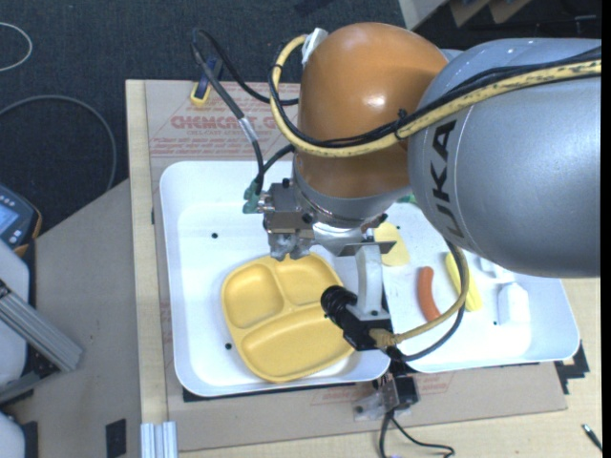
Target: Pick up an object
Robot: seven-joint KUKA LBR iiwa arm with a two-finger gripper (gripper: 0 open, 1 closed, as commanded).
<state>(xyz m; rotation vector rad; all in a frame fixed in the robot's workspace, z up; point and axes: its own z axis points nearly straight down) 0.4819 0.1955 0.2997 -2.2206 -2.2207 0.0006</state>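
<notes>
One yellow divided tray (282, 318) lies flat in the left bin (186, 256), toward that bin's five o'clock corner. The gripper (329, 256) hangs just above the tray's twelve o'clock rim, its state impossible to tell under the wrist. Nothing looks lifted, so I judge the pick not yet made. At three o'clock, the right bin (544, 337) holds an orange sausage-shaped toy (429, 292) and a yellow piece (391, 241). Both bins rest on cardboard (172, 122) over dark carpet (76, 27).

The arm (449, 141) hides the middle of both bins (191, 256). A pale yellow piece (391, 246) beside the yellow tray (277, 322) shows only partly.
</notes>
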